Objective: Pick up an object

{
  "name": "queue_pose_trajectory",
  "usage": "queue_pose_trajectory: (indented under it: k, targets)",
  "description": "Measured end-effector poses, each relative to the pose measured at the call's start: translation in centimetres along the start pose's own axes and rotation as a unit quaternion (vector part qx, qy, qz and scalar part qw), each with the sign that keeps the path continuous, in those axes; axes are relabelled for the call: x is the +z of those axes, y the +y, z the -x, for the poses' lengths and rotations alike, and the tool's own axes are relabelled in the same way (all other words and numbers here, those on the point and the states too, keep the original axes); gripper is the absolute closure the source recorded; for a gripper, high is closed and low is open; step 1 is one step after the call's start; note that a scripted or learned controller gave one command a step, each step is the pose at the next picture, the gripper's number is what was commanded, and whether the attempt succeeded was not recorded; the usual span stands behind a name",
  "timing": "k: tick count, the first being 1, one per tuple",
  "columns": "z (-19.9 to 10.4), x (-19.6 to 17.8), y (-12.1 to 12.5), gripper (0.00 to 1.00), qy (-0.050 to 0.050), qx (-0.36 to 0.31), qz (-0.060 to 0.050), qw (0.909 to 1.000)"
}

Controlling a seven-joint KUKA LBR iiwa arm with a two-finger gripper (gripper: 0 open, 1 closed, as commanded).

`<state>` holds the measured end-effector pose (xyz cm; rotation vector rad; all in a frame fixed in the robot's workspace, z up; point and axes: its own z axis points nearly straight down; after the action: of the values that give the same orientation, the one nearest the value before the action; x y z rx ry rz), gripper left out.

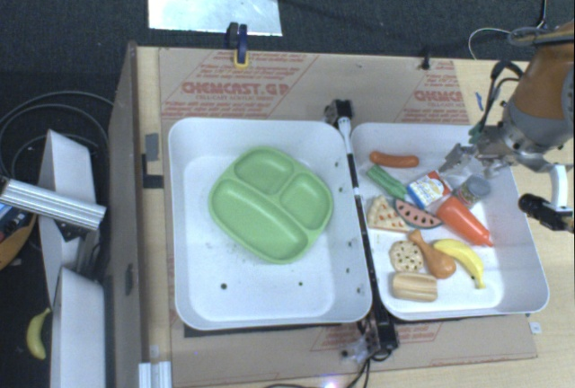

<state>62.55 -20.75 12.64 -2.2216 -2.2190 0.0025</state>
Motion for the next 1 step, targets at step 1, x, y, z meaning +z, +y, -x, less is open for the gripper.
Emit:
queue_pose_trajectory:
  k: [1]
  targets:
    - [-1.58,2.07,-1.70,0.00,-0.005,-0.003,0.011,0.9999]
